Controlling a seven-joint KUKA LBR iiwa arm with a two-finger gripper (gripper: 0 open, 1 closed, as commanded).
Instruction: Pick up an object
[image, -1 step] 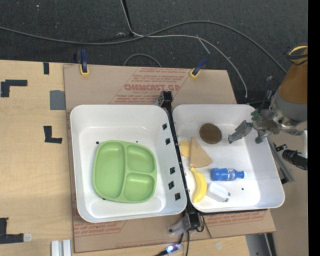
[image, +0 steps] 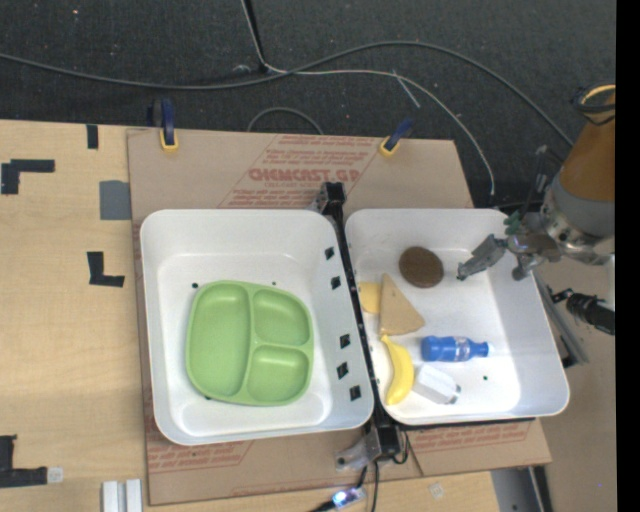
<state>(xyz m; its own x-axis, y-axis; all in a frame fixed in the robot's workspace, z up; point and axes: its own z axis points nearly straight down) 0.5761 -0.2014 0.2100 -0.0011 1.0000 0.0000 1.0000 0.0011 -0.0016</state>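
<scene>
Hovering at the right edge of the frame, over the upper right rim of the right bin (image: 520, 395): the gripper (image: 497, 258), fingers (image: 474, 263) spread apart, released, grasping nothing. Lying just left of the fingers, near but apart: a brown round disc (image: 421, 266), likely the nearest pick. Further down-left, a tan wedge (image: 398, 308), then a banana (image: 397, 371) with long axis running top to bottom, and a blue bottle (image: 452, 349) lying left to right. Resting in the left bin (image: 165, 300): a green divided plate (image: 250, 342).
</scene>
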